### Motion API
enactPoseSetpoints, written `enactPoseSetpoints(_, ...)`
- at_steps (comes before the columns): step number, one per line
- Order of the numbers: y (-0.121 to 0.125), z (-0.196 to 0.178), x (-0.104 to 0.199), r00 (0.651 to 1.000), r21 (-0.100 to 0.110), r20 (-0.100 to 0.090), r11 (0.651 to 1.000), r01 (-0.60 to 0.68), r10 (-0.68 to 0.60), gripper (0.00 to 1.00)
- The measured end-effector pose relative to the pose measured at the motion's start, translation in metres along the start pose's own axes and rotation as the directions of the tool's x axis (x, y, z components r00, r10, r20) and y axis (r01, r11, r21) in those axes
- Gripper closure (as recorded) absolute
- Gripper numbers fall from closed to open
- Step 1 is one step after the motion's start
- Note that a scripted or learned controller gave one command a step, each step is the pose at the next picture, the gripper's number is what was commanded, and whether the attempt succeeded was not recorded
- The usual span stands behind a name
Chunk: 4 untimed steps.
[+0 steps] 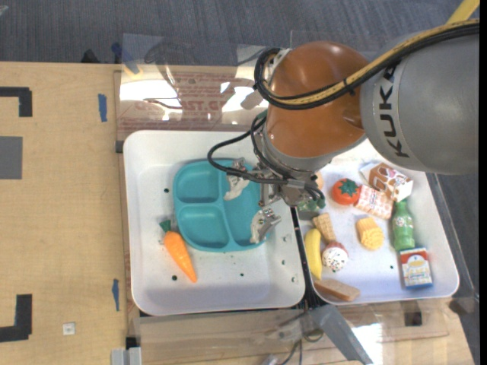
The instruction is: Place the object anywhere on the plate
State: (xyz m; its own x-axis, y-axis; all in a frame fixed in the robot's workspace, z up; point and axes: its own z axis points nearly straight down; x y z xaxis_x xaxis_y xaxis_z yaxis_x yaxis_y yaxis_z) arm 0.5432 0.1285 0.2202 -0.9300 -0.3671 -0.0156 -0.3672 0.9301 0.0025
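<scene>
- A toy carrot (181, 256) lies in the left bin (144, 280), touching the near-left corner of the teal divided plate (199, 204).
- Its long axis runs diagonally: leafy green end far-left, pointed tip near-right.
- The pincer (264, 223) hangs over the plate's right edge; I cannot tell whether it is wide or narrow, or holding anything.
- Judgement: grasp the carrot across its thick middle, lift clear of the rim, release over a compartment.
- The right bin (445, 280) holds assorted toy foods.
</scene>
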Motion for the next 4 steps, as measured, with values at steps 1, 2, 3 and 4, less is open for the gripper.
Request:
enactPoseSetpoints(1, 0.0, -0.012, -0.002, 1.0, 0.0, 0.009, 1.0, -0.001, 0.001, 1.0)
enactPoseSetpoints(2, -0.029, 0.103, 0.002, 0.996, 0.002, -0.022, 0.996, -0.088, 0.088, 1.0)
enactPoseSetpoints(3, 0.073, 0.071, 0.009, 0.961, 0.003, -0.012, 0.961, -0.277, 0.277, 1.0)
enactPoseSetpoints(4, 0.071, 0.072, 0.009, 0.96, 0.005, -0.012, 0.96, -0.28, 0.28, 0.0)
